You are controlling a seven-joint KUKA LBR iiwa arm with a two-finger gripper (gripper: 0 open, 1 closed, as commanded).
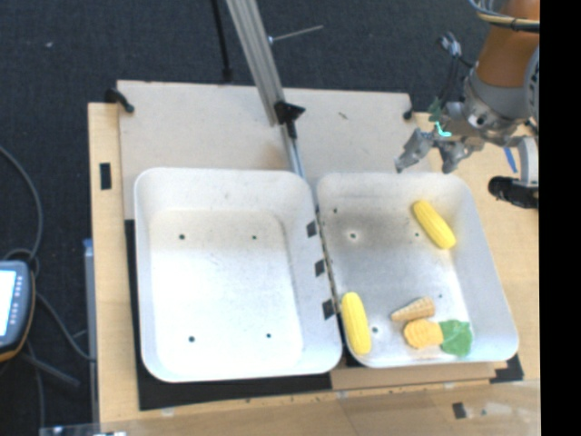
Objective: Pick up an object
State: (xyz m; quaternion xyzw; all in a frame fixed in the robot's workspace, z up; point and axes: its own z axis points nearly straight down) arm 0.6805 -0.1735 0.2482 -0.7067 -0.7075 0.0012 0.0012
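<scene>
Corn cobs and other small toy foods lie in the right bin (pixel 486 243), any of them a candidate for the pick: one yellow cob (pixel 434 222) sits tilted near the bin's far right corner, a second yellow cob (pixel 355 322) rests against the near left wall beside the divider, and close to the near right corner a tan ridged piece (pixel 413 311), an orange-yellow piece (pixel 422 334) and a green leafy piece (pixel 457 337) cluster together, the last two touching. The left bin (pixel 154 243) stands just beside it on the wooden counter (pixel 200 121). The gripper (pixel 434 155) hangs above the counter just beyond the right bin's far edge, its two fingers spread apart with nothing between them, well apart from every item. A slanted aluminium bar (pixel 259 48) rises behind the bins.
</scene>
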